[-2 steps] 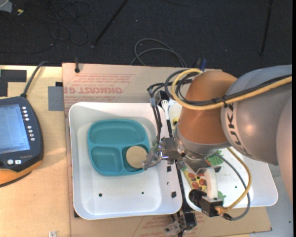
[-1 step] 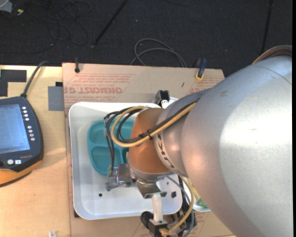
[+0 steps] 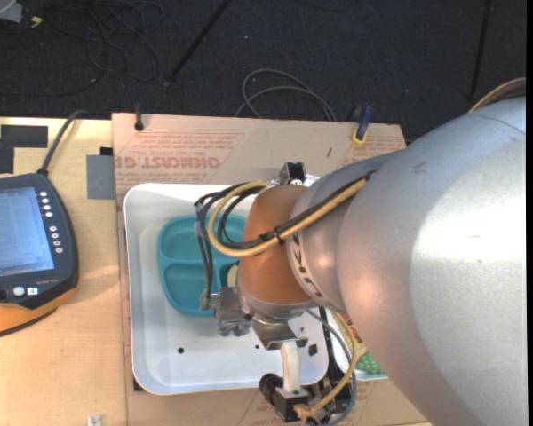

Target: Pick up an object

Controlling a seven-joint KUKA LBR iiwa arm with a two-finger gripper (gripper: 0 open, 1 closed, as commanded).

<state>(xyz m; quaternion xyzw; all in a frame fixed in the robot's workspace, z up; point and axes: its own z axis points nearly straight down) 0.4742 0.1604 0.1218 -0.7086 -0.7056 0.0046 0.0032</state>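
Note:
A teal divided dish (image 3: 182, 269) lies in the left white bin (image 3: 151, 344), toward its left and middle. The arm's orange band and wrist hang over the dish's right part and hide it. My gripper (image 3: 230, 316) reaches down at the dish's lower right edge, seen from above as a grey metal block. Nothing shows between the gripper and the bin floor from this angle.
The big grey arm covers the right bin almost wholly; a green dotted thing (image 3: 366, 362) and a bit of red (image 3: 351, 335) peek out beside it. A tablet-like pendant (image 3: 22, 242) lies on the bench left of the bins. Brown cardboard (image 3: 249, 149) lies under the bins.

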